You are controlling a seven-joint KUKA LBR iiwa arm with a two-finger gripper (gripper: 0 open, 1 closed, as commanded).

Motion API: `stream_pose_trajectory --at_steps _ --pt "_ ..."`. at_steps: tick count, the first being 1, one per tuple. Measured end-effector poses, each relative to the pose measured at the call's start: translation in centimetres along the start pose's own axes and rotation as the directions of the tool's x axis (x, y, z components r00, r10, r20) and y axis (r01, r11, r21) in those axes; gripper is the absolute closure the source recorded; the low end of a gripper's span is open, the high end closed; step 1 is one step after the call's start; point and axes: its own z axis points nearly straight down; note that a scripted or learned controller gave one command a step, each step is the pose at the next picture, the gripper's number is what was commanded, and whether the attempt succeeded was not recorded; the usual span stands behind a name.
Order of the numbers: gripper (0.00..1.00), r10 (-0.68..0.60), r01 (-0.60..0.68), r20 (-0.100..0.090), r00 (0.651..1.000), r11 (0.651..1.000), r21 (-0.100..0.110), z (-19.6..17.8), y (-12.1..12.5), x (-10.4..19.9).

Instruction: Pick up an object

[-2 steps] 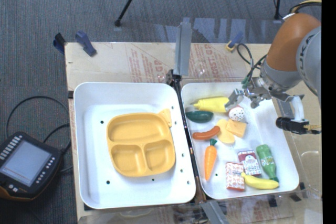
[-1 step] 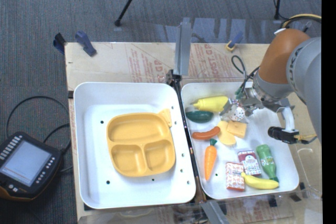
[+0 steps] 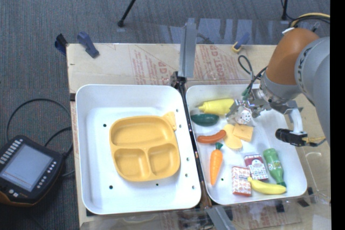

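The right bin (image 3: 299,169) holds several toy foods. There is a yellow bottle (image 3: 216,106), a dark green vegetable (image 3: 205,119), a red sausage (image 3: 211,137), a carrot (image 3: 215,165), yellow cheese slices (image 3: 240,134), two red cartons (image 3: 241,180) (image 3: 256,166), a green bottle (image 3: 274,165) and a banana (image 3: 268,186). My gripper (image 3: 246,107) is low over the bin's far middle, right above a small white spotted object (image 3: 243,115) beside the yellow bottle's right end. The wrist hides how the gripper meets that object.
The left bin (image 3: 91,116) holds a yellow divided tray (image 3: 144,147). A metal post (image 3: 187,54) rises at the back between the bins. My grey arm (image 3: 302,64) reaches in over the right bin's far right corner. A teach pendant (image 3: 24,164) lies on the floor at left.
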Motion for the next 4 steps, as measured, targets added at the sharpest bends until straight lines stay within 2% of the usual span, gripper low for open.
stream_pose_trajectory --at_steps 1,2,3,4 --pt "1.00 -0.001 0.001 -0.001 1.000 1.000 0.000 -1.0 0.0 0.0" --pt "0.00 0.000 0.000 -0.001 1.000 1.000 0.001 -1.0 0.0 0.0" --pt "0.00 -0.118 0.118 0.000 0.993 0.993 0.000 0.1 -6.6 -1.8" --pt "1.00 -0.110 0.110 -0.001 0.994 0.994 -0.002 -1.0 -6.6 -2.0"
